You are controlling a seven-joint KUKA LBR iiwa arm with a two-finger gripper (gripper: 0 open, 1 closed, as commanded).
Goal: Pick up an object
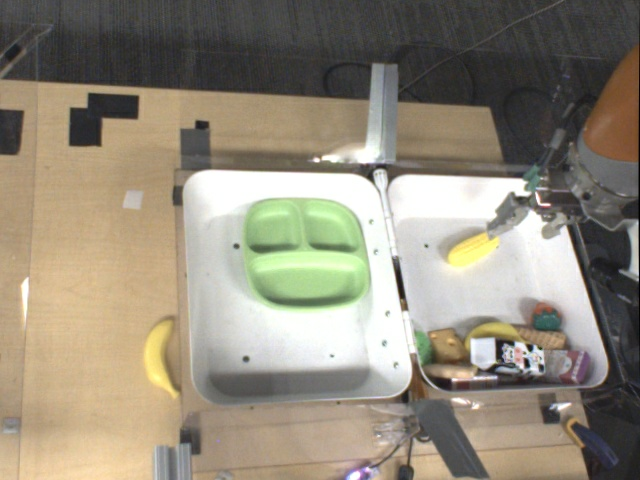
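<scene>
A heap of small items (505, 350) is crowding the right bin's (440, 298) near edge. The yellow corn cob (472, 249) is lying just left of the gripper (528, 213), long axis slanting toward it; the fingers are standing apart, gripping nothing.

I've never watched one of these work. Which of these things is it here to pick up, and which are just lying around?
Part of the job:
gripper
yellow corn cob
pile of small items

Just lying about:
green divided plate
banana on the bench outside the bins

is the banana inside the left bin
No, the banana lies on the wooden bench outside the left bin, beside its left wall.
</scene>
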